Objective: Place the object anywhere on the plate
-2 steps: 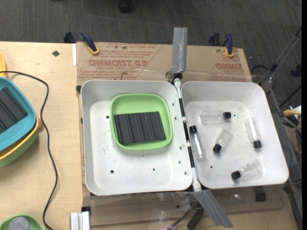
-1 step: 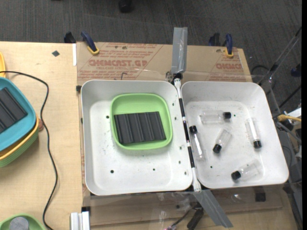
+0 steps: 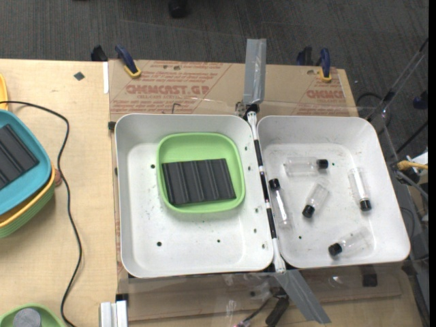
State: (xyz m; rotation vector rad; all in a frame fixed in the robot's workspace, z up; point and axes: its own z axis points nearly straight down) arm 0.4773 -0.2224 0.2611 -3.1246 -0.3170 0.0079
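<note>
A green square plate (image 3: 201, 142) lies in the upper middle of the left white bin (image 3: 136, 244). A dark grey ribbed pad (image 3: 200, 181) lies flat on it. Several clear vials with black caps are scattered in the right white bin (image 3: 388, 244): one near the top (image 3: 304, 166), one in the middle (image 3: 315, 197), one at the right (image 3: 358, 184), one near the front (image 3: 349, 243), and one along the left wall (image 3: 278, 203).
A teal and yellow stack of plates (image 3: 27, 182) sits at the far left of the wooden bench, with a black cable (image 3: 70, 203) beside it. Cardboard (image 3: 184, 87) with blue clamps (image 3: 127, 60) lies under the bins. A grey tape strip (image 3: 255, 73) stands at the bins' back seam.
</note>
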